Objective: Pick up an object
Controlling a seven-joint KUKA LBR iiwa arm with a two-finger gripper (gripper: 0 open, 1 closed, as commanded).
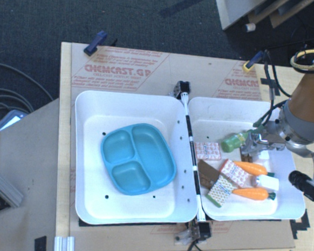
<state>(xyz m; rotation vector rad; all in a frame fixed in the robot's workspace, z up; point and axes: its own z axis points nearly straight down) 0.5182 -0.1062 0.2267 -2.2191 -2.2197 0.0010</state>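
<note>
My gripper hangs over the right bin, near its middle. Just to its left, close against it, lies a small green bottle. In front of the gripper an orange carrot lies across the bin, and a second carrot sits nearer the front edge. A red-and-white checked packet lies by the bin's left wall. Beside the carrots are another checked packet, a patterned packet, a brown flat piece and a white block.
The left bin holds a blue divided plate. A black rail runs between the two bins. The grey and orange arm comes in from the right over the bin's far right corner.
</note>
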